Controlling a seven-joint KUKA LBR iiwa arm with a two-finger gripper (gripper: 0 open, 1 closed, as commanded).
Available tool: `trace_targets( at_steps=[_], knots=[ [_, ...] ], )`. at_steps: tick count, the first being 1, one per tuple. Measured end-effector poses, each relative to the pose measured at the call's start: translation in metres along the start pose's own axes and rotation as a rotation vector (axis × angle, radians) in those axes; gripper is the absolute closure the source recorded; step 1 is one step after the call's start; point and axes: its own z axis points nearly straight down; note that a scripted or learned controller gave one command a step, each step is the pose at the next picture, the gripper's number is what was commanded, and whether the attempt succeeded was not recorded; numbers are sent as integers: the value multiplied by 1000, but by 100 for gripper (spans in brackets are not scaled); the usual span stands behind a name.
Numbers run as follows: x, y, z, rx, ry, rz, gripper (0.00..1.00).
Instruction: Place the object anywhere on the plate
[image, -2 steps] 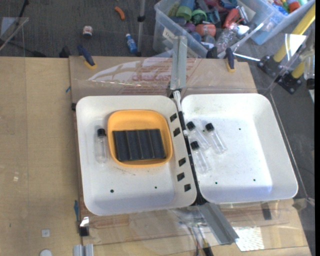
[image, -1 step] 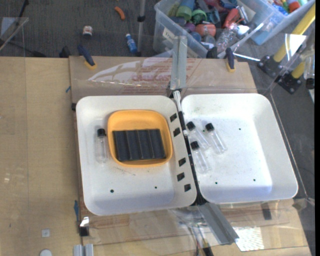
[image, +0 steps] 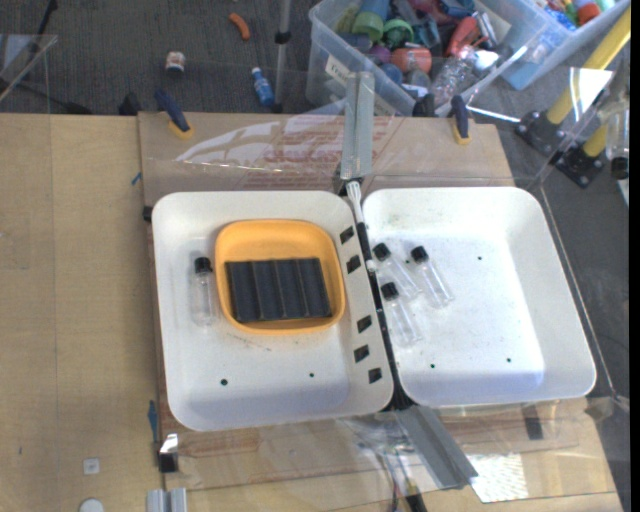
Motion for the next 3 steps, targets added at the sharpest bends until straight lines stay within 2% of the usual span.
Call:
trace_targets(
  at_steps=[3],
  knots=[
    [-1, 0, 0, 0, 2, 116, 100]
  ],
)
